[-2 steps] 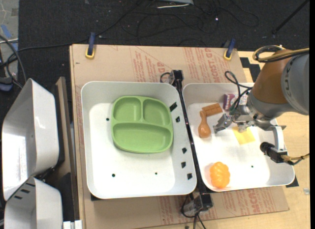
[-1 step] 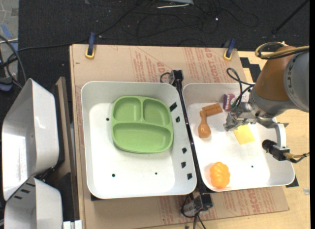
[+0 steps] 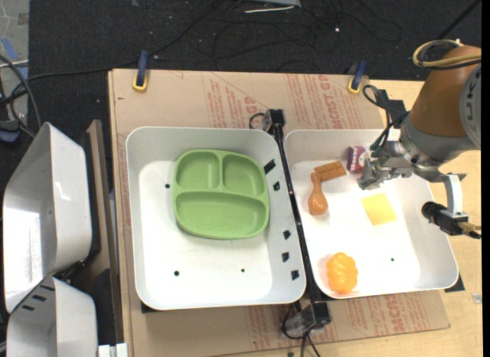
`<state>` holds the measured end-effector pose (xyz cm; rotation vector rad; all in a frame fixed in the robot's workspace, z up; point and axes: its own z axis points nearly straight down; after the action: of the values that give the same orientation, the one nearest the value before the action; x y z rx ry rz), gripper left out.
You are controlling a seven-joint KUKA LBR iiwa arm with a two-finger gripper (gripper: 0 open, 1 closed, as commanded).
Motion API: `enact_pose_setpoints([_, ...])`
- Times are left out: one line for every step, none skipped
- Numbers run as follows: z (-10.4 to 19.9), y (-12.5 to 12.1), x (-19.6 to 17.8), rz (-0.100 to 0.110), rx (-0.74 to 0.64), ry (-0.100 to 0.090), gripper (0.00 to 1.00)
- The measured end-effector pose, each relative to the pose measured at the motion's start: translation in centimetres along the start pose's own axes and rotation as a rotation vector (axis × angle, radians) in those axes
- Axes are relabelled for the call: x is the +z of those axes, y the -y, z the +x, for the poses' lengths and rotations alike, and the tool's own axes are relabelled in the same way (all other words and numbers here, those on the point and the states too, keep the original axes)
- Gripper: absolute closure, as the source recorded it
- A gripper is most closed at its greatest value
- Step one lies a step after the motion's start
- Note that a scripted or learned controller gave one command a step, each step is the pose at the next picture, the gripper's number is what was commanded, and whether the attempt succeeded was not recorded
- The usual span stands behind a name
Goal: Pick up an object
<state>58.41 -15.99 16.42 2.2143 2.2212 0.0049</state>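
Cardboard-topped worktop carrying two white bins. Over the right bin, the jaws hang low; can't tell if they're spread or pinched, too blurry. Just beside them sits a purple thing, maybe a can. A yellow square lies just below them, a brown block and wooden spoon further left, an orange fruit nearest the front. A green divided plate sits in the left bin.

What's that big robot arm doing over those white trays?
The robot arm is reaching in over the right bin, trying to pick something up. Its pincer hangs near a small purple thing, just above a flat yellow square. A brown spoon-shaped toy and an orange lump lie in that bin too. The left bin holds a green divided plate. Nothing looks grabbed yet.
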Motion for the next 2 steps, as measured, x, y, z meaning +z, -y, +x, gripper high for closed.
enact_pose_setpoints([0.8, 0.4, -5.0, 0.001, -0.001, 0.000, 1.00])
enact_pose_setpoints([0.0, 0.9, -10.1, -0.001, 0.001, 0.001, 1.00])
